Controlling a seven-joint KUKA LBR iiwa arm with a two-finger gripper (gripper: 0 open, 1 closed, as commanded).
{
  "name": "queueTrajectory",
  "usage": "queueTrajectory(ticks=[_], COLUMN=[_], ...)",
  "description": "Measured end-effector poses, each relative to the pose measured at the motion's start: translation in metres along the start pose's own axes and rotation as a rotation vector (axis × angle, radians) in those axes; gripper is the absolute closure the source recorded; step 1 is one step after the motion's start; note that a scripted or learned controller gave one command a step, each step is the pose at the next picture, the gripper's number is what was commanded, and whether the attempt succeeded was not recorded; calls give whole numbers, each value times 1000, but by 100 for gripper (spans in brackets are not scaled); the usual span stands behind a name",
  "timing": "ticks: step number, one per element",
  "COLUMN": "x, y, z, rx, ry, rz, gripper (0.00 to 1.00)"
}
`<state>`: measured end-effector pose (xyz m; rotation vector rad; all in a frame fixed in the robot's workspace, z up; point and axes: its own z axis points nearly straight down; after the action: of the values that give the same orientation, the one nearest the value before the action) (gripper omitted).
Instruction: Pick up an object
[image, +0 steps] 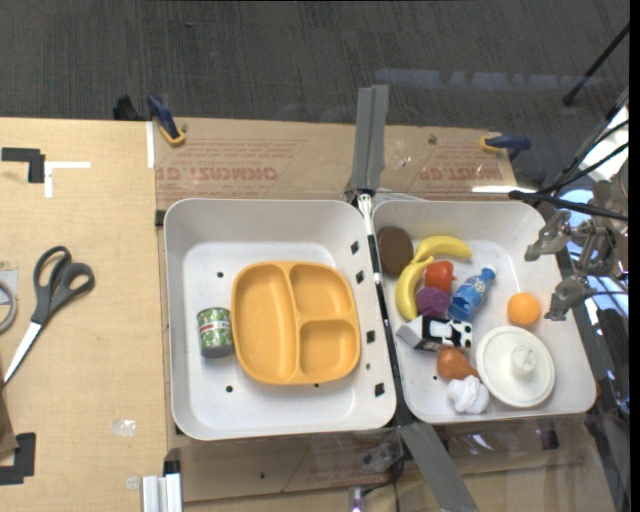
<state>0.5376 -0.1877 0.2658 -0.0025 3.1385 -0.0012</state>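
Underneath, pale wooden bench, scissors alongside two white bins.

a single fixed camera hangs above the bench and looks down at a slant, far enough back to take in both white bins whole. the left bin sits near the middle of the frame, the right bin toward the right edge. the bench's far edge runs across the upper part of the frame, with dark floor beyond it, so the view faces away from the near edge. the bench's left part, with scissors, fills the left side.
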Motion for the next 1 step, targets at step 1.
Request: queueTrajectory(ticks=[1], x=[-27], y=[41], z=[92], rx=[0], ry=[0], rz=[77], gripper=[0])
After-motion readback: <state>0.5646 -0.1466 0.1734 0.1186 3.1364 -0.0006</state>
